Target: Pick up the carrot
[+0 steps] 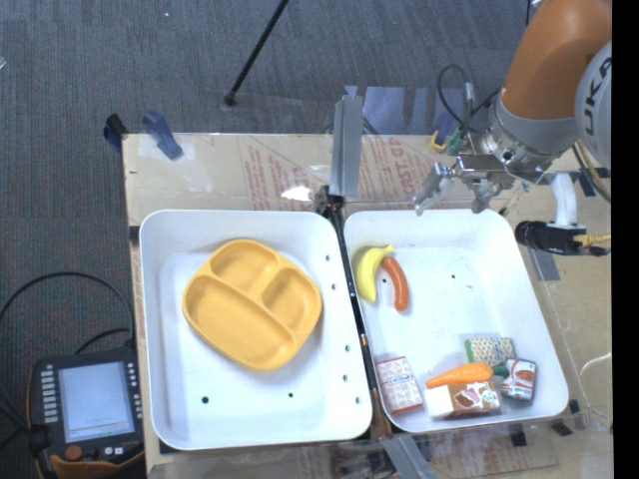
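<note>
The orange carrot (460,375) with a green top lies in the right bin (519,267) near its front edge, among small food boxes. My gripper (452,195) hangs over the far rim of the right bin, well behind the carrot. Its two grey fingers (429,190) stand apart with nothing between them.
A yellow banana (369,268) and a red sausage (397,282) lie at the right bin's left side. Small boxes (399,383) and a can (519,379) crowd around the carrot. A yellow divided plate (252,302) sits in the left bin (160,367).
</note>
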Robot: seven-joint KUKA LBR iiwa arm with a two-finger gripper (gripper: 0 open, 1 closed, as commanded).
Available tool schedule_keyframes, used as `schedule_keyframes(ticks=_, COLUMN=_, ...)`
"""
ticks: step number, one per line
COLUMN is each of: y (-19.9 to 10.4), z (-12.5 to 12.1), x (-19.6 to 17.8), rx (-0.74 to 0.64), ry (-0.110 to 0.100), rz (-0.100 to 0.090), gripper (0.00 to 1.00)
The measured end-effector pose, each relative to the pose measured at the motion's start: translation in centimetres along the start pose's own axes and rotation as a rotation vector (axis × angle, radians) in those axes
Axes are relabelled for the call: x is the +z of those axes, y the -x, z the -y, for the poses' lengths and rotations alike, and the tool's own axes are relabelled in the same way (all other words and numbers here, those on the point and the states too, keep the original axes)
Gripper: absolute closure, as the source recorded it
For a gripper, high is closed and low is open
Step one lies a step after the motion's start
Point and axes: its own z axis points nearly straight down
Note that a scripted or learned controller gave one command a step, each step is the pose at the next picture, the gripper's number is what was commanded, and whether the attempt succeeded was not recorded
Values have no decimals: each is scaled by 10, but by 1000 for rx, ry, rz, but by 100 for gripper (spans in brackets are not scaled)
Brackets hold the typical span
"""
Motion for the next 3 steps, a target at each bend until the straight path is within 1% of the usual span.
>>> schedule_keyframes(ticks=1, y=-40, z=81, x=81, rx=-104, ry=-4, rz=-1, gripper=0)
schedule_keyframes(ticks=2, y=-8, z=142, x=94, rx=-14, ry=-4, rz=-1, gripper=0)
schedule_keyframes(ticks=3, y=45, z=169, x=170, rx=19, ry=-4, rz=-2, gripper=0)
